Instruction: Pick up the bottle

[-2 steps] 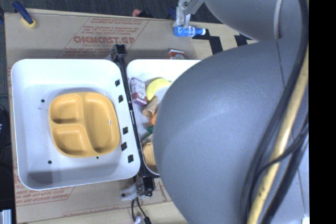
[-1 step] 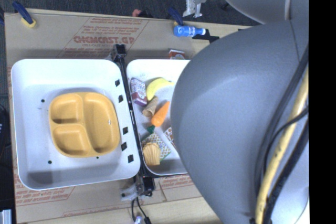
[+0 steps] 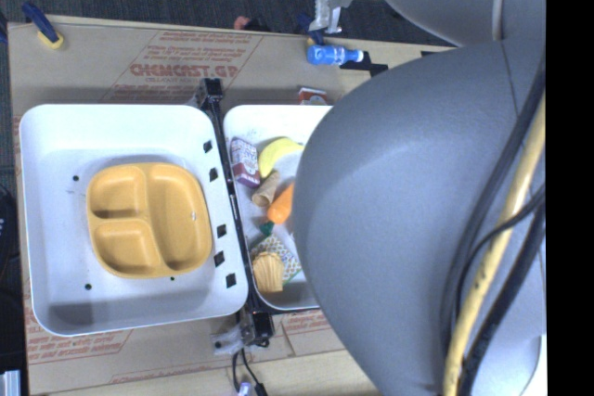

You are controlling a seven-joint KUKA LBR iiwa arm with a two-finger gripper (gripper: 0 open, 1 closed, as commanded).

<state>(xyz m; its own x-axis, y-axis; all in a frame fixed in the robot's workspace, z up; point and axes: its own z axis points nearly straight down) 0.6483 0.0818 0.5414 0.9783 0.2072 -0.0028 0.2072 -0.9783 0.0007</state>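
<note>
The bulky grey arm (image 3: 418,199) covers the right white bin (image 3: 243,121); its pincer's state I cannot tell.

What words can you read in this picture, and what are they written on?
"CHEMCAST GP" reads in big red letters, printed several times on the brown paper-covered bench top behind the left bin.
The smaller red lines under it are too blurred to read.
The blue bottle lying behind the right bin has a label too small to read.
The purple wrapper in the right bin has print too blurred to read.
</note>
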